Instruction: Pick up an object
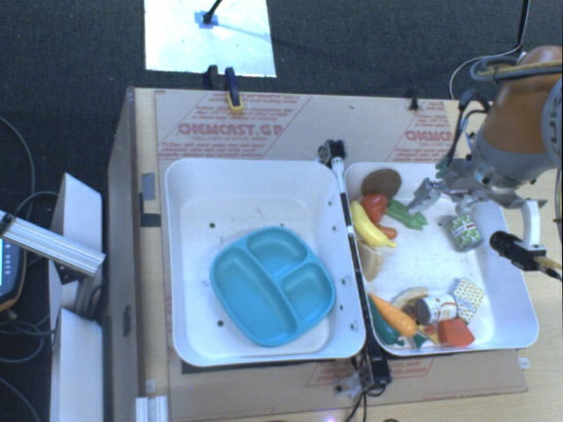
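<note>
My gripper (442, 199) hangs over the back of the right bin (519, 323), its fingers spread open with nothing between them. One finger (422, 194) points left toward a green toy vegetable (406, 214). Just below the other finger lies a small green-and-white can (464, 232). A yellow banana (369, 225), a red pepper (376, 206) and a brown round item (381, 181) lie at the bin's back left. A carrot (393, 316), a red block (455, 331), a checkered box (468, 294) and a small tin (436, 308) crowd the front.
The left bin (189, 236) holds a blue divided plate (273, 284). A ridge (347, 236) separates the bins. A black cylinder (515, 249) juts from the arm over the right bin's right side. Bare bin floor shows around (422, 262).
</note>
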Tool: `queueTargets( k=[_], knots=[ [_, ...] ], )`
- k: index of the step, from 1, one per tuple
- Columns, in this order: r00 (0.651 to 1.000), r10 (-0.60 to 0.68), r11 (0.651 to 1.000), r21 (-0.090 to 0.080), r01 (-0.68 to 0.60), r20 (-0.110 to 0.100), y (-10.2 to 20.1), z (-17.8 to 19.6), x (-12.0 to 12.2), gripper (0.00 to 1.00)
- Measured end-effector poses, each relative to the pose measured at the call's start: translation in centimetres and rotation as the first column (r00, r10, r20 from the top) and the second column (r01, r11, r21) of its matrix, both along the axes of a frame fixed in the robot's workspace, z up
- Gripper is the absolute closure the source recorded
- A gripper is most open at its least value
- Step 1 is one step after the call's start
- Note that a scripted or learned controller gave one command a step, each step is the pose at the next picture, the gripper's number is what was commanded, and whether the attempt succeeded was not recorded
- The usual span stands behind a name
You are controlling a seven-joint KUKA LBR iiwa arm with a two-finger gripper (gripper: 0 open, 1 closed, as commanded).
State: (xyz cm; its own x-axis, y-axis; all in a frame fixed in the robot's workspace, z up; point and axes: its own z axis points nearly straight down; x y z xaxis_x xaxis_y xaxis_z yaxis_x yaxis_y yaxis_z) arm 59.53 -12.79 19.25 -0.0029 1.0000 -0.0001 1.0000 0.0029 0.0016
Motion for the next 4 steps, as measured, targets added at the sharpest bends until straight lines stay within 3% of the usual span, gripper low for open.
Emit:
queueTargets(
  k=[1, 2, 3, 4],
  knots=[
    [1.000, 0.001, 1.000, 0.001, -0.001, 0.000, 2.7, -3.5, 7.2, 0.00],
    [1.000, 0.002, 1.000, 0.001, -0.002, 0.000, 4.4, -9.9, 7.3, 0.00],
    [1.000, 0.005, 1.000, 0.000, -0.005, 0.003, 4.3, -8.7, 7.5, 1.00],
    [1.000, 0.005, 1.000, -0.001, -0.005, 0.003, 4.3, -8.7, 7.5, 0.00]
  ],
)
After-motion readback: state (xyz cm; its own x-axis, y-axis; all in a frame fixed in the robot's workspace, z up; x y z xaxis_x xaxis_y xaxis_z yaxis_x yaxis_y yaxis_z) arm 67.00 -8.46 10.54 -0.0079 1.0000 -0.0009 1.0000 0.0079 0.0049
